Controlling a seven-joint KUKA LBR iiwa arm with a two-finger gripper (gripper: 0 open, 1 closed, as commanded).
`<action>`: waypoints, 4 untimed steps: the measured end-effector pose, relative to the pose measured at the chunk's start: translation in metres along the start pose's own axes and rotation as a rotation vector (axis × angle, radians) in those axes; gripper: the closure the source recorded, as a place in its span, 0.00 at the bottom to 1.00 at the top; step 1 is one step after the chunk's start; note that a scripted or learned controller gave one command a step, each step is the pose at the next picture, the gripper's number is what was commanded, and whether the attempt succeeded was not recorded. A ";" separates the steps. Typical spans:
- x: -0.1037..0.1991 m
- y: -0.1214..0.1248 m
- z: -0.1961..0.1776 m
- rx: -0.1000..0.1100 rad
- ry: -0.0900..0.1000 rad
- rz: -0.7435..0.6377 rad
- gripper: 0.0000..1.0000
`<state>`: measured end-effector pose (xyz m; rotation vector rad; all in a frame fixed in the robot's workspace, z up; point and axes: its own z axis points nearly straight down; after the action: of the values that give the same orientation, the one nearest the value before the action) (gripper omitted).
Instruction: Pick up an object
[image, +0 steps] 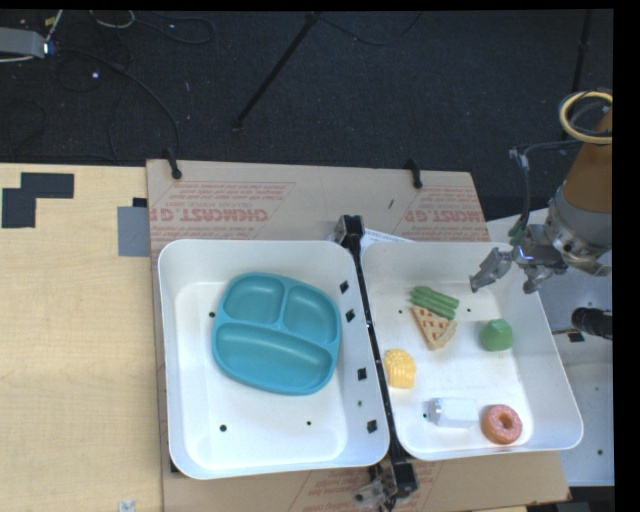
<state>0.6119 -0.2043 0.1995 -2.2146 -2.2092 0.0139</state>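
While the arm (585, 190) reaches in from the 3 o'clock side, its hand (510, 272) hangs over the upper right edge of the right bin (560, 400), fingers spread open with nothing between them. Within that bin, a green bean pod (434, 300) lies at about 11 o'clock from centre, touching a waffle wedge (435, 326) just below it. A green ball (495, 335) sits at 3 o'clock of the wedge, near the hand but apart from it. A yellow corn piece (400, 368) rests toward 8 o'clock by the divider. A small white item (447, 412) and a pink doughnut (501, 423) lie side by side at 5 o'clock. The left bin (190, 420) carries a teal divided plate (277, 333). Both bins stand on cardboard (260, 205) over the desk (70, 340).
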 end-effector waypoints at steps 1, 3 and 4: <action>0.000 0.003 -0.009 -0.015 -0.003 -0.003 0.00; 0.003 0.006 0.106 -0.013 -0.002 -0.002 0.00; 0.003 0.006 0.095 -0.012 -0.002 -0.004 1.00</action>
<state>0.6161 -0.2014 0.1049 -2.2175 -2.2211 0.0027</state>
